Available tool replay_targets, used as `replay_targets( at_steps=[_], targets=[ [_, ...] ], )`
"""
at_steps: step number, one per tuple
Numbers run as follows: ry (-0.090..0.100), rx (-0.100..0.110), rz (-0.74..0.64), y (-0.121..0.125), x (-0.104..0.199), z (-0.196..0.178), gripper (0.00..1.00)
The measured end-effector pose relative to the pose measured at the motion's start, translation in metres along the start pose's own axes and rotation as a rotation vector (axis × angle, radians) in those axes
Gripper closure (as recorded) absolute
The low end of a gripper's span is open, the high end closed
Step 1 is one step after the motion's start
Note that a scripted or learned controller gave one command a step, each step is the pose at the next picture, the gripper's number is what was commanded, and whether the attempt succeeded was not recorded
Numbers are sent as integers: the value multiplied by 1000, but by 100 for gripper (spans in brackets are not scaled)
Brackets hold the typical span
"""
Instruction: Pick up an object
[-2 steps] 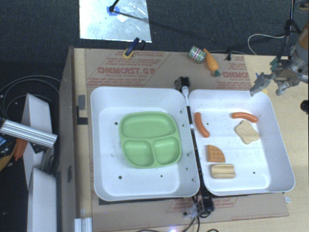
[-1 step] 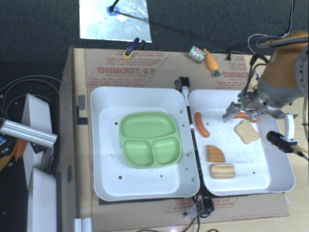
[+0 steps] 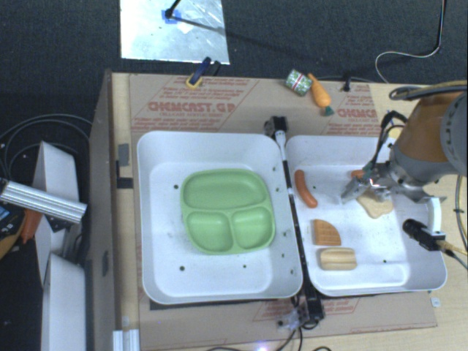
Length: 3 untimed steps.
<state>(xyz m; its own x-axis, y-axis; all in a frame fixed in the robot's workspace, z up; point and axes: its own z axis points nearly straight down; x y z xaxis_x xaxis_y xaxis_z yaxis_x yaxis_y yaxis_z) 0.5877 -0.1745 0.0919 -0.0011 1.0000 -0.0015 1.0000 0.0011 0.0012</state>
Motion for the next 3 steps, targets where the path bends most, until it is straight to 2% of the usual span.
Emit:
replay_targets(
  at_steps=[1,2,3],
  targets=[
    [1,-3,-3,55,33,-6,0],
    [3,-6,-3,84,4,3,0],
    [0,-3,-1,82,-24,6,0]
  ],
)
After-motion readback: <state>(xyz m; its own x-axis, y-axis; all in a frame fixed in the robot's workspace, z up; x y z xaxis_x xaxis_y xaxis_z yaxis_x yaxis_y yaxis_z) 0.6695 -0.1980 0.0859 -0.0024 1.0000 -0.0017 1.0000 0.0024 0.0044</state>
